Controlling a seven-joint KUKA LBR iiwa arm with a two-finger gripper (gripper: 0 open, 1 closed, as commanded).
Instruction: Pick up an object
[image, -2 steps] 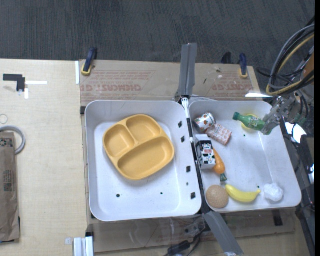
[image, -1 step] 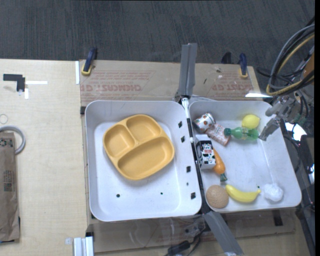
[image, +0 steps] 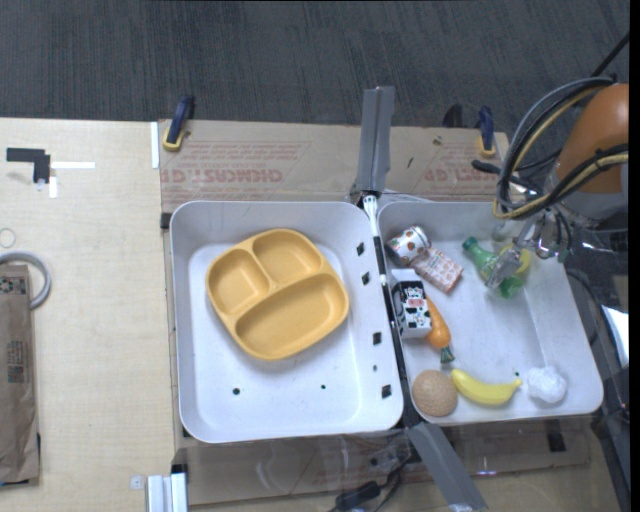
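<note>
Right bin, glossy white: gripper at 1 o'clock over crinkled green object; grip state cannot be told. Curved yellow banana, round tan egg-shape, crumpled white wad at 6. Left bin: 3-compartment yellow plate.

Two white bins sit on the desk: the left bin and the right bin. The left one holds one yellow divided plate. The right one holds one banana, one carrot, one tan egg-shaped ball, one green bottle, one small can, one pink packet, one black-and-white carton and one white crumpled wad.
</note>
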